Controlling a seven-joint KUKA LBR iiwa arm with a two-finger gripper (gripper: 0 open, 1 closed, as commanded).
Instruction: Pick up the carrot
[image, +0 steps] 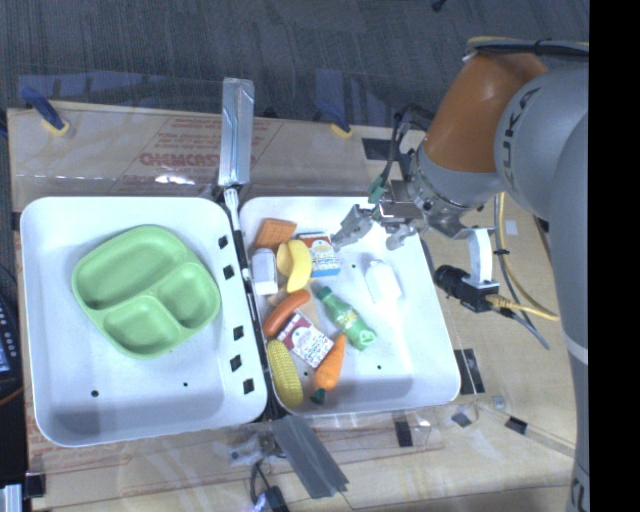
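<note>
- I see the gripper (377, 226) above the upper middle of the right bin (425, 330), its two fingers spread apart with nothing between them.
- One fingertip (352, 222) points down and left toward the clutter of toy food; the other sits just to its right, near the wrist.
- The arm (500, 100) comes in from the right, its orange band directly above the gripper's mount, with cables trailing off toward the bench edge.
- Just below the gripper I see a pale, whitish object (382, 280) on the bin floor; I cannot tell what it is.
- To the gripper's left lie a small blue and white carton (324, 256), a yellow banana (294, 264) and an orange-brown wedge (273, 234) near the bin's upper left corner.
- A green bottle (345, 317) lies tilted in the bin's middle, well below the gripper.
- The carrot (331, 364) lies near the lower edge of the right bin, tilted, its green end down, just beside a small printed packet (307, 342) and well apart from the gripper.
- A corn cob (284, 372) lies left of the carrot against the bin's left wall, and an orange-red sausage-like piece (286, 311) lies above it.
- The left bin (60, 380) holds a green divided plate (146, 290).
</note>
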